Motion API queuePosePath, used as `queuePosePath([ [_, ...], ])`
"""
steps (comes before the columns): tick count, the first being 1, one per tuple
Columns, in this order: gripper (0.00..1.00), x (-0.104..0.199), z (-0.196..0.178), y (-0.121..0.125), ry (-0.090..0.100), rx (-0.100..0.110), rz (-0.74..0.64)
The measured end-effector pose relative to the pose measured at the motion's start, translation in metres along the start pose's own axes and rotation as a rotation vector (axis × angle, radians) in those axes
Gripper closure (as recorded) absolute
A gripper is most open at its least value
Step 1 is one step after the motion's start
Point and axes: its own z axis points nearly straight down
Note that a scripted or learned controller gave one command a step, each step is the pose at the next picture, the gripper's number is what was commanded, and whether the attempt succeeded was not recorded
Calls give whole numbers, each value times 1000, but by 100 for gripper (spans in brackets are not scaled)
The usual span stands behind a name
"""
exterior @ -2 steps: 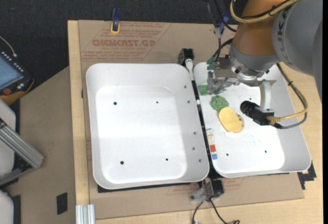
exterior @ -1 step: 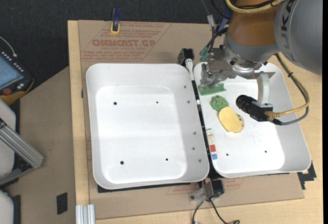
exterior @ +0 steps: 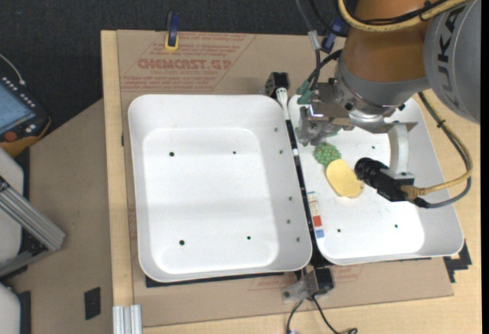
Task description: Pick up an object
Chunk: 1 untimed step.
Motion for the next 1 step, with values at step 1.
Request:
queuePosePath([
  [1,100,36,-74,-31,1,-7,-3],
])
